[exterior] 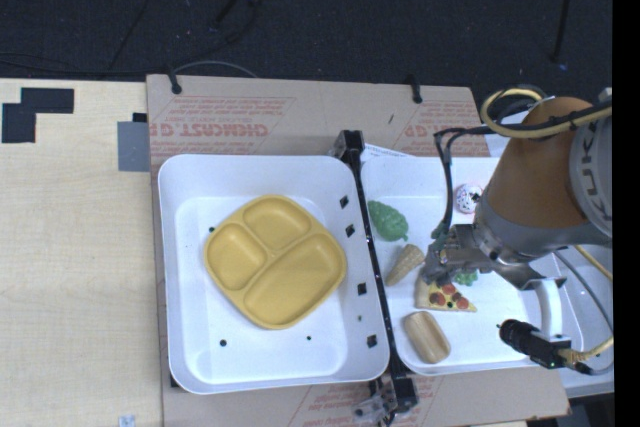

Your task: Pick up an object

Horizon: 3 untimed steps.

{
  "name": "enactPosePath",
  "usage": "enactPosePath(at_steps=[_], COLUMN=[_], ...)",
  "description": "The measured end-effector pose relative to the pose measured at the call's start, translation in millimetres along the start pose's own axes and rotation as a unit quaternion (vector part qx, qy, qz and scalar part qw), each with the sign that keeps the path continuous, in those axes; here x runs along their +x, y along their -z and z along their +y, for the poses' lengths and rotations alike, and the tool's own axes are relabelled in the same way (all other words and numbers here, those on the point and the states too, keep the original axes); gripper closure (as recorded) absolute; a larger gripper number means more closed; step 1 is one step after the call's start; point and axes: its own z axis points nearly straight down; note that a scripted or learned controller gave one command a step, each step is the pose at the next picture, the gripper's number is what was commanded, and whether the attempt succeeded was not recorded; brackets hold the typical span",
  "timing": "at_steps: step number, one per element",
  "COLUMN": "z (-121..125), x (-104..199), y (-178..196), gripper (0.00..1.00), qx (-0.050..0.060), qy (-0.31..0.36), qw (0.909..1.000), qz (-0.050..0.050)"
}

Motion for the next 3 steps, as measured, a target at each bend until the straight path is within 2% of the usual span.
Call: enactPosePath(at_steps=[2,3], z=[2,6], x=[107,163], y=[25,15], gripper=[1.00,1.00], qx=[-0.001,0.000], qy=[0.000,0.001], qw=[1.0000,1.0000], qz=[-0.001,-0.001])
